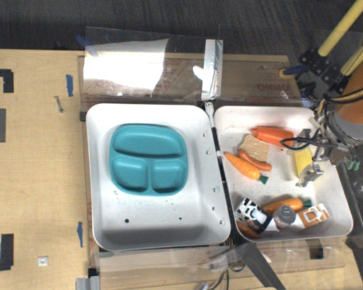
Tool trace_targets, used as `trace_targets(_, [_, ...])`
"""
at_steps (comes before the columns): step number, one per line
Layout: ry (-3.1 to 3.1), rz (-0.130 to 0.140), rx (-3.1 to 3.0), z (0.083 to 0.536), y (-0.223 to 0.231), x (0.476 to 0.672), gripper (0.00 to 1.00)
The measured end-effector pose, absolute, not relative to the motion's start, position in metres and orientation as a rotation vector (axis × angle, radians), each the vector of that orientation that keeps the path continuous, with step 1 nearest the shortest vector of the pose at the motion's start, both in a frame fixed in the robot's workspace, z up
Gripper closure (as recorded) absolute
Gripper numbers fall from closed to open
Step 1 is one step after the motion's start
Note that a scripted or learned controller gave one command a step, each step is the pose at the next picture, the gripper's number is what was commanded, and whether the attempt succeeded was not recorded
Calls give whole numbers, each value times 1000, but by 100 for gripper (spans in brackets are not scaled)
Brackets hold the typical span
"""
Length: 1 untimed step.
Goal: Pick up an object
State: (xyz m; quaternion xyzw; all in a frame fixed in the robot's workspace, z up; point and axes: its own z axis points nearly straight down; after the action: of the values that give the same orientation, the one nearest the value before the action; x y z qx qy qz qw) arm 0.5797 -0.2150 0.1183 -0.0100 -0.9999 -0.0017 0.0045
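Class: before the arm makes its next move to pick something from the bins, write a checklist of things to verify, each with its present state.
1. Gripper is over the right bin: ok.
2. A target lies close: yellow piece beside it: ok.
3. Jaws open or shut: cannot tell.
4. Anything held already: cannot tell.
5. Neighbours crowd the target: two carrots and tan block lie apart from it: ok.
6. Teal tray sits alone in the left bin: ok.

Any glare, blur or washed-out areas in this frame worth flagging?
Camera view: strong glare whitens the clear sheet behind the left bin; the teal tray is evenly lit and sharp; the tool over the right bin looks slightly soft, its detail hard to read.
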Motion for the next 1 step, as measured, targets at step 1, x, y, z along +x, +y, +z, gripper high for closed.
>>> trace_targets(1, [-3150,-6,-147,99,-96,616,0])
